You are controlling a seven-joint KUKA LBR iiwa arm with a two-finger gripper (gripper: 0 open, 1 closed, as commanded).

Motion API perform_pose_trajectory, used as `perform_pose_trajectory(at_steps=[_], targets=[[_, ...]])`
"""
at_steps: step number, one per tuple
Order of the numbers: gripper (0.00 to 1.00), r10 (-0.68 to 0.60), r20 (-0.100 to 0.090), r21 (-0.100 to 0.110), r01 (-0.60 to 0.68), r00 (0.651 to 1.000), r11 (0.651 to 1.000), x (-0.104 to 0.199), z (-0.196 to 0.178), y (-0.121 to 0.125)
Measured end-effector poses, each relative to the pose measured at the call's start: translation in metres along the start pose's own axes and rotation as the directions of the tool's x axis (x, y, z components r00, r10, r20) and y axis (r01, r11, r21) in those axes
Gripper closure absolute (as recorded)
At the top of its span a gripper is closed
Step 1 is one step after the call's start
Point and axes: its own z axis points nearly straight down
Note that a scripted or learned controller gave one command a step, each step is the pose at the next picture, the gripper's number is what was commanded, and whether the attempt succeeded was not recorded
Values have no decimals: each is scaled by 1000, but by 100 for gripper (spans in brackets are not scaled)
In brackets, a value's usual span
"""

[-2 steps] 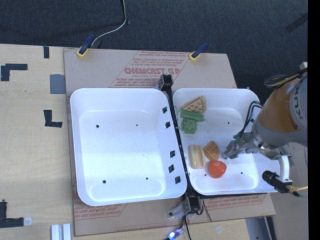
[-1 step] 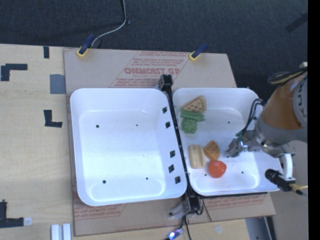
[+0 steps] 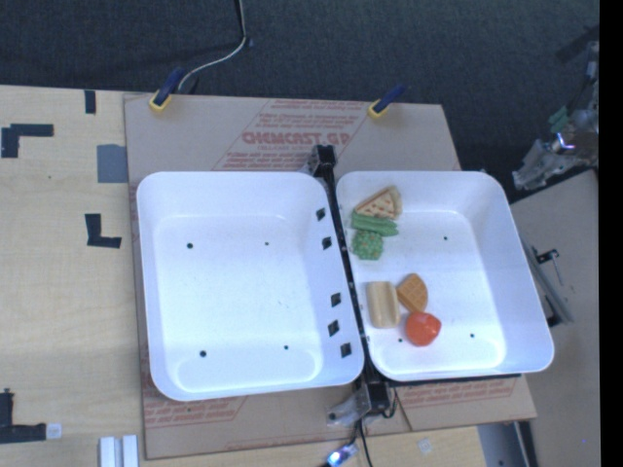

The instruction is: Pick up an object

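Arm (image 3: 565,144) cut off, right edge

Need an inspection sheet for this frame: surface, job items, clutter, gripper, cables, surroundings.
Surface: wooden bench with a cardboard sheet under two white bins.
Job's things: all in the right bin, near the divider: waffle wedge, green piece, tan block, orange piece, red piece.
Left bin: a few dark dots on its floor.
Clutter: black tape marks on the bench.
Grippers: nothing seen.
Cables: one cable running to the yellow clamp; a second clamp on the right.
Surroundings: dark carpet.
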Motion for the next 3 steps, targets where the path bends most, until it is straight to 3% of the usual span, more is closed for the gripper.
perform_pose_trajectory(at_steps=[1, 2, 3], targets=[[100, -2, -10, 24, 2, 1000, 1000, 5, 131, 61], [100, 1, -11, 29, -1, 1000, 1000, 5, 241, 66], [100, 2, -8, 16, -2, 1000, 1000, 4, 243, 49]])
